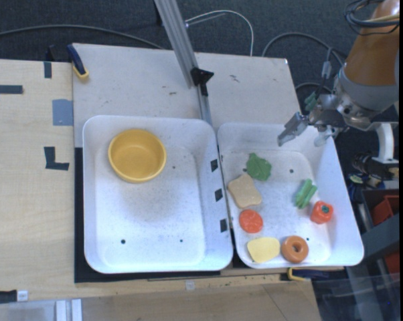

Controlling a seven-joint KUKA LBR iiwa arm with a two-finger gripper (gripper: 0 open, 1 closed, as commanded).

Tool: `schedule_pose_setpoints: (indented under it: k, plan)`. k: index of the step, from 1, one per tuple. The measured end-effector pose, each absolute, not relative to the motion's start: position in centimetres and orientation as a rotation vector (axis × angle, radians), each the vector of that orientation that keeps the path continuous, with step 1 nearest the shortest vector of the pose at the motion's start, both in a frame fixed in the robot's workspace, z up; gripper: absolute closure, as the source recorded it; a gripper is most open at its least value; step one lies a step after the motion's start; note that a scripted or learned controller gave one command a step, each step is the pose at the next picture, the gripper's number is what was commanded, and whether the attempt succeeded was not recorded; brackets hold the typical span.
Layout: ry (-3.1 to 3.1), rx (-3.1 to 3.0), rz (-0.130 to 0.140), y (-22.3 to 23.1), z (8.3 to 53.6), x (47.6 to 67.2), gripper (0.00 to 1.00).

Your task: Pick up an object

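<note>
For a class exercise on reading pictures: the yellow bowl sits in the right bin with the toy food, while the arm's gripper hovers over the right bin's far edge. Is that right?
Not quite. The camera view shows the yellow bowl alone in the left bin, not the right one. The toy food does lie in the right bin, and the gripper does hover over that bin's far edge.

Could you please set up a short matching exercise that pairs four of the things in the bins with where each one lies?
Things:
1. yellow bowl
2. brown ring-shaped piece
3. leafy green piece
4. red-orange piece with a green top

Places:
A. near the right wall of the right bin
B. front of the right bin, beside the pale yellow piece
C. back left part of the left bin
D. back part of the right bin, just behind the tan slice

Pairs: 1-C, 2-B, 3-D, 4-A
</note>
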State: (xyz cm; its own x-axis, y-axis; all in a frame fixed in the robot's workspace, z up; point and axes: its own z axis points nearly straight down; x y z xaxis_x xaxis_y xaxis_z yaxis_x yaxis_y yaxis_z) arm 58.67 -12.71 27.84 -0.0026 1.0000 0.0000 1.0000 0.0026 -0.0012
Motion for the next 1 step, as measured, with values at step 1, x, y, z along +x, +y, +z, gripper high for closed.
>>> schedule_pose_setpoints:
  k: [1]
  plan:
    - [-2.223, -2.218, 0.001, -12.72, 27.84, 58.67, 0.0]
